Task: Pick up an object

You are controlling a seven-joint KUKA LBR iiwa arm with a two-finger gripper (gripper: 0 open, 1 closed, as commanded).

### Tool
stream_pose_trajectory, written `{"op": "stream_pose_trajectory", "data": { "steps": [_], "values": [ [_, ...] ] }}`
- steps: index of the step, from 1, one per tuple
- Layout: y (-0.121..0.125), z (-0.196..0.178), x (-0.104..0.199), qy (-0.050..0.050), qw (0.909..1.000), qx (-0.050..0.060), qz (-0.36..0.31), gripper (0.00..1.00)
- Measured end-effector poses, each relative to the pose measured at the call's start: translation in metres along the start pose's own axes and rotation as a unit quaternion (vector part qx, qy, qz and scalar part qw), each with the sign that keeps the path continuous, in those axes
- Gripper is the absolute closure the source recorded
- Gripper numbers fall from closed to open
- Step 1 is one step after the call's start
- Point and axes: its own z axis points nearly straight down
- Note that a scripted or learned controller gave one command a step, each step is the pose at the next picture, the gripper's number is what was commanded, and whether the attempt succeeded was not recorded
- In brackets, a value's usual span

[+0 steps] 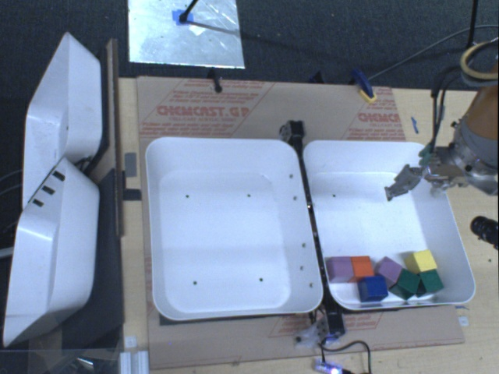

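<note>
Several small blocks lie along the near edge of the right bin [366, 170]: a pale purple block [339, 268], an orange block [362, 266], a blue block [373, 288], a lilac block [388, 269], a dark green block [405, 285], a yellow block [424, 260] and a green block [429, 283]. My gripper [401, 184] hangs over the right bin's far right part, well above and away from the blocks. Nothing shows between its fingers, which point left and down.
The left bin [226, 224] stands beside the right one on a cardboard sheet [203, 107]. Two white bins [54, 193] lean at the far left. A metal plate [185, 22] lies at the back. A black clip [293, 129] sits between the bins.
</note>
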Motion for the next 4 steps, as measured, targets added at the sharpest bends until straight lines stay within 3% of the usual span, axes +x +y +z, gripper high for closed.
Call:
{"op": "stream_pose_trajectory", "data": {
  "steps": [1,2,3,4],
  "values": [
    [0.0,-0.011,0.0,0.0,1.0,-0.001,0.0,1.0],
    [0.044,0.07,0.016,0.001,1.0,0.003,-0.001,1.0],
    [0.086,0.072,-0.036,-0.001,1.0,-0.001,0.001,1.0],
    [0.128,0.156,-0.016,0.001,1.0,0.002,-0.001,1.0]
  ]
}}
